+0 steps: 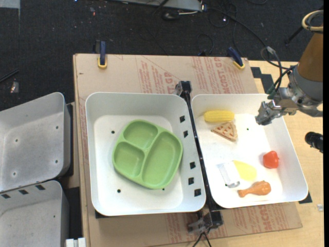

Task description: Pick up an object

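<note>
The right bin (288,138) holds a yellow corn cob (219,116), a tan waffle wedge (225,132), a red pepper-like toy (271,159), a yellow piece with a grey-white handle (236,172) and an orange drumstick (254,189). My gripper (264,115) hangs over the bin's far right part, to the right of the corn and above the red toy, apart from all of them. Nothing shows between its tips.
The left bin (103,138) carries a green divided plate (147,154). A black divider (191,138) runs between the bins. Two white lids (31,133) lie off the bench to the left. Clamps (102,54) sit at the board's far edge.
</note>
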